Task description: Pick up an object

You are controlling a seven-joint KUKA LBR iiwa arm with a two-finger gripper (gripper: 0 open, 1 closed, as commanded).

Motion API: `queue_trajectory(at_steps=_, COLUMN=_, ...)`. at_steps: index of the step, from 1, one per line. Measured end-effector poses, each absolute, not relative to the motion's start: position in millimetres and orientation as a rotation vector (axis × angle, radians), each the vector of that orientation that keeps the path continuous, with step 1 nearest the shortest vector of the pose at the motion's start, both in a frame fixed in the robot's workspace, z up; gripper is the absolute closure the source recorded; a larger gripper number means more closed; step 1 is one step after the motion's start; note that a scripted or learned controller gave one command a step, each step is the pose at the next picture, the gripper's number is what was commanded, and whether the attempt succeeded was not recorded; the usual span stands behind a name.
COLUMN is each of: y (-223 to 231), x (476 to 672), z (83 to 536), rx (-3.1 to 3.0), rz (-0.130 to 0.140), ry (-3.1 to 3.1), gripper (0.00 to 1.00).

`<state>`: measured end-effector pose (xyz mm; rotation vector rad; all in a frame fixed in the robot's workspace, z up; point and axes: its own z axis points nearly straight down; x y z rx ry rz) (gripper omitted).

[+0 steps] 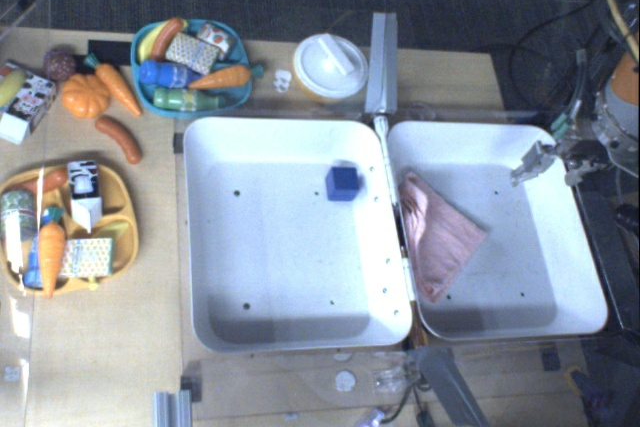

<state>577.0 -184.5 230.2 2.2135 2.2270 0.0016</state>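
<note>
A small blue cube (343, 182) sits in the left bin (220, 315), near its upper right corner. A crumpled pink cloth (436, 233) lies in the right bin (520, 305) against its left wall. My gripper (549, 171) hangs over the upper right corner of the right bin, well to the right of the cloth and far from the cube. Its two fingers (530, 162) stand apart with nothing between them, so it is open. The arm's orange band (627, 75) shows at the right edge.
On the bench to the left are a blue bowl (190, 65) of toy food, a yellow plate (68, 233) of toys, and a loose pumpkin (84, 95), carrot and sausage (119, 138). A white lidded bowl (330, 65) stands behind the bins. Cables lie at the far right.
</note>
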Motion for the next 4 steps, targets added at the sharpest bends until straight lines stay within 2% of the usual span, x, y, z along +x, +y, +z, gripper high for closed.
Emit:
queue_trajectory(at_steps=1, y=-166.4, x=533.1, z=96.2, rx=2.177, rz=0.007, ry=2.255, gripper=0.00)
queue_trajectory(at_steps=2, y=-162.0, x=593.7, z=90.4, rx=2.081, rz=0.012, ry=2.335, gripper=0.00)
queue_trajectory(at_steps=3, y=-190.4, x=645.8, z=159.8, rx=1.966, rz=0.005, ry=2.442, gripper=0.00)
queue_trajectory(at_steps=4, y=-104.3, x=605.5, z=90.8, rx=1.922, rz=0.012, ry=2.473, gripper=0.00)
